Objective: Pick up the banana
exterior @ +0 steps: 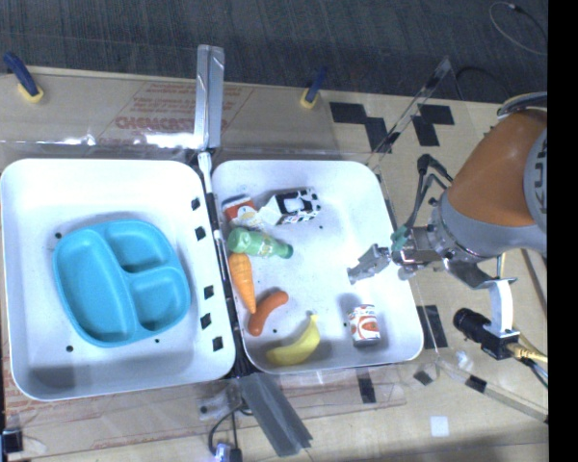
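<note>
The yellow banana (296,345) lies near the front edge of the right bin (366,186), curved, with its stem toward the right. My gripper (369,263) hangs over the right part of that bin, up and to the right of the banana and clear of it. Its fingers look slightly parted and nothing sits between them. The grey arm with its orange band reaches in from the right.
In the right bin lie an orange carrot (242,275), a red sausage (267,311), a green bottle (260,245), a black and white cow toy (299,205) and a small red and white can (365,324). The left bin holds a blue divided plate (123,279).
</note>
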Motion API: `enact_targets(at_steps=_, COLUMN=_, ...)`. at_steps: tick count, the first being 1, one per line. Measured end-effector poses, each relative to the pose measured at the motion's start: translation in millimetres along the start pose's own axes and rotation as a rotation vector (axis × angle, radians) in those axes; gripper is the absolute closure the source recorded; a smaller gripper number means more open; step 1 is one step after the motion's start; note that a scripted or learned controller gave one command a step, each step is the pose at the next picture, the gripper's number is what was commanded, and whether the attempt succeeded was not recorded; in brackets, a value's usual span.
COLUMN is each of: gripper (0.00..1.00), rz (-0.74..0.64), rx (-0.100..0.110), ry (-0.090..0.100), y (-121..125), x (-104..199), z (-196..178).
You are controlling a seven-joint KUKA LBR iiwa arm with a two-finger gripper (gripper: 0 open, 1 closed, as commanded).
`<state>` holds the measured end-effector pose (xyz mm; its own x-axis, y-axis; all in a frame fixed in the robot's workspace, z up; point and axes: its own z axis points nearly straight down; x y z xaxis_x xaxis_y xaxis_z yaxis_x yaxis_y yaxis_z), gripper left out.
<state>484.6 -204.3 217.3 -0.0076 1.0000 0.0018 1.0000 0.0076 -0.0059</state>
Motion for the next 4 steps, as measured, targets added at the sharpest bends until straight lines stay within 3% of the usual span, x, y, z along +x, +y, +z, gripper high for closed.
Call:
enact_targets(at_steps=1, gripper=0.0, rz=0.086, rx=0.001, ry=0.0, y=-7.5, x=92.3, z=102.8)
enact_targets(at_steps=2, gripper=0.0, rz=0.005, rx=0.001, ry=0.002, y=-7.4, x=71.1, z=127.5)
enact_targets(at_steps=4, gripper=0.0, rz=0.005, rx=0.0, ry=0.001, y=-7.4, x=70.8, z=127.5)
